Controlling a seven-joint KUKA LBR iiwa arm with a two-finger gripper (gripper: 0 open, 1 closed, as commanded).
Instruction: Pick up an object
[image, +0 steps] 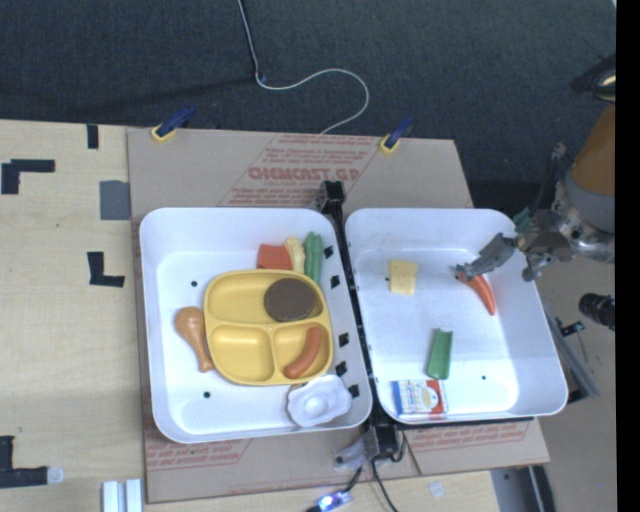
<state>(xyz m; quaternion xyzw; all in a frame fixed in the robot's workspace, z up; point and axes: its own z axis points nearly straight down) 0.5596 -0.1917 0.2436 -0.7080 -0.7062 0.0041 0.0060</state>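
Robot test bench in a lab or research workshop.

Two shallow white bins, the left bin and the right bin, sat side by side on a sheet of printed cardboard clipped down with blue-and-yellow clamps, all on a plywood bench marked with black tape. A thin cable trailed over dark carpet behind. The bins held toy food such as a yellow divided plate and a plastic carrot, and the grey, orange-banded arm reached in from the right.
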